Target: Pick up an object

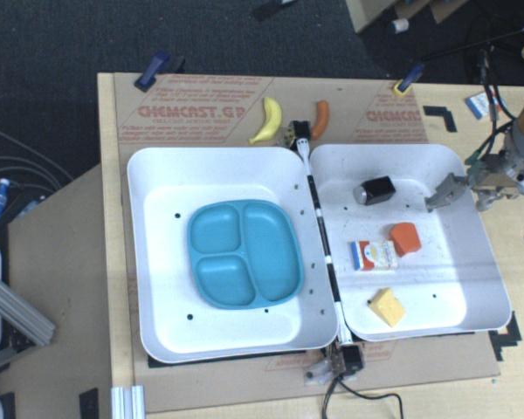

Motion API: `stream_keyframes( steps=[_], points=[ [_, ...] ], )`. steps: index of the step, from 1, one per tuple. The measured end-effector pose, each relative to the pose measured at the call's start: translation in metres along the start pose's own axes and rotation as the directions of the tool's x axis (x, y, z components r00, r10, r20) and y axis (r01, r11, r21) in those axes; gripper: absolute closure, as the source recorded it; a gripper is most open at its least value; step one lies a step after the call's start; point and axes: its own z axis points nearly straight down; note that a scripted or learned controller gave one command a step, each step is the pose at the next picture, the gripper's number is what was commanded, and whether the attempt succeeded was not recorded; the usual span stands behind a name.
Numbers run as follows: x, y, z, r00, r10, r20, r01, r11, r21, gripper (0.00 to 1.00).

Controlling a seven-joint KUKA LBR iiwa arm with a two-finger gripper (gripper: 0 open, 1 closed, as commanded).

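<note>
The bench is a tan board with red "CHEMCAST" lettering printed across the back strip, sitting on dark carpet. Two shallow white bins sit side by side on it, touching along a black seam down the middle.

The left bin has a blue divided plate lying flat in the center, three compartments, nothing in them as far as I can see.

The right bin has the small stuff: a black block near the back, an orange block around the middle, a little red, white and blue carton just beside it on its left, and a yellow wedge near the front, well apart from the others.

Behind the bins, on the bare board, a banana and an orange carrot-looking thing lie near each other. Blue clips pinch the board's back edge.

The gripper comes in from the right, over the right bin's back right area, near the black block but apart from it. One grey finger sticks out toward the block. Nothing is between the fingers from what I can see, but whether they're spread or pinched together, can't tell at this angle.

Around the bench: cables on the floor at left and an aluminium rail at lower left.
</note>
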Motion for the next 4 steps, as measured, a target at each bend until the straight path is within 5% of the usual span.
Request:
stream_keyframes(
  steps=[1, 2, 3, 4],
  points=[
    [0.041, 0.053, 0.113, 1.000, 0.000, -0.002, 0.000, 1.000, 0.004, 0.00],
    [0.067, 0.104, 0.119, 1.000, -0.001, 0.000, 0.001, 1.000, 0.001, 0.00],
    [-0.006, 0.105, 0.118, 1.000, -0.003, -0.010, 0.003, 1.000, 0.004, 0.00],
    [0.008, 0.104, 0.118, 1.000, -0.001, 0.000, 0.001, 1.000, 0.000, 0.00]
  ],
)
